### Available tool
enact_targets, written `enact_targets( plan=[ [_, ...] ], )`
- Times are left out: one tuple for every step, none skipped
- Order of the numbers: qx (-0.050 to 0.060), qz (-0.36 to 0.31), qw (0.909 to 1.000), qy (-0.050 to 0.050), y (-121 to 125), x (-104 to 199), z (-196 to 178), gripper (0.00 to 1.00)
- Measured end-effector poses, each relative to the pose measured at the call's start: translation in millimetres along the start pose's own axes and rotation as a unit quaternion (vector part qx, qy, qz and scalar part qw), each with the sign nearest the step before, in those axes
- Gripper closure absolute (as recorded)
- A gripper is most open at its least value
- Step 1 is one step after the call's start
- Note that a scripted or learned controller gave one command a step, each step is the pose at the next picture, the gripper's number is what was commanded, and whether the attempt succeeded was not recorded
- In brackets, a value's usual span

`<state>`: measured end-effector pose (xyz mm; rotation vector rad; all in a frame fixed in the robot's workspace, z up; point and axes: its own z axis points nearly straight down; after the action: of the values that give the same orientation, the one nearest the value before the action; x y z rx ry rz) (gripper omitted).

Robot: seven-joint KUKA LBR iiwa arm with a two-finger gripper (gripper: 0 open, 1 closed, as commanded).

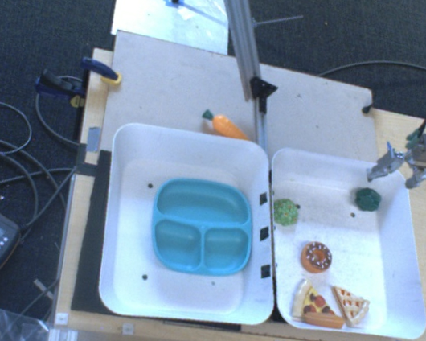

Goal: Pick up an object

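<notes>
My gripper (399, 172) hangs over the far right corner of the right bin (412, 242), fingers spread open with nothing between them. A dark green leafy toy (368, 199) lies just below and left of the fingertips, apart from them. A light green toy (286, 212) sits by the bin's left wall. A brown donut (316, 257) lies mid-bin. A pizza slice (313, 304) and a waffle-like wedge (349, 306) rest side by side at the near edge.
The left bin (118, 271) holds a blue divided plate (203, 227). An orange carrot toy (225, 126) lies on the board behind the bins. A slanted metal pole (247, 45) comes down to the bins' shared far edge. Cables and a pendant lie off left.
</notes>
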<state>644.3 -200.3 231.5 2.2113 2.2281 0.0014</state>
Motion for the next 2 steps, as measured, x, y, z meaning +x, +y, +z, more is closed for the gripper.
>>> enact_targets(
  plan=[
    [0.0, 0.0, 1.0, 0.0, -0.1, -0.3, -0.1, 0.0],
    [0.002, -0.001, 1.0, 0.0, 7.5, 3.7, 45.5, 0.0]
  ],
)
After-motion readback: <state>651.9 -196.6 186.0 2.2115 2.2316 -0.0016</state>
